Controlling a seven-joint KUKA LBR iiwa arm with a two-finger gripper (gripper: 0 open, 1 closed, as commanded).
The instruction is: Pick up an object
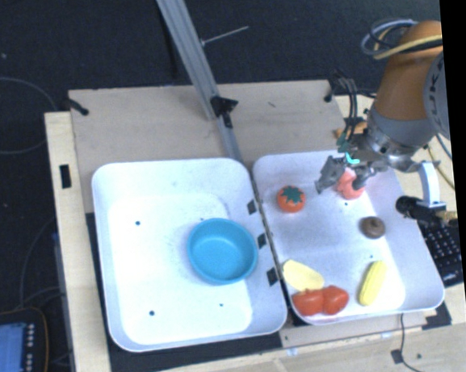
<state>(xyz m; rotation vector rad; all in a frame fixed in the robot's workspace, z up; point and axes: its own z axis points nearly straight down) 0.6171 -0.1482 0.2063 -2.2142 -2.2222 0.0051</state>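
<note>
The gripper (344, 176) hangs over the right bin (412, 287), jaws spread around a small red object (347, 186). A tomato (291, 199) sits left of the jaws; a brown ball (373, 226) lies just below.

two shallow white bins sit side by side on the bench, the left bin (120, 191) and the right bin (411, 275).

the left bin holds one thing, a blue bowl (221, 251).

the right bin holds six things: one tomato-like red-orange fruit with a green top (291, 199), one small pinkish-red object (348, 186) under the gripper (344, 171), one small brown round object (373, 226), one pale yellow wedge-shaped piece (303, 276), one yellow oblong piece like a corn cob (372, 282), and one red lumpy piece like a pepper (321, 300).

that makes seven loose things across the two bins, and one arm with one gripper.
</note>
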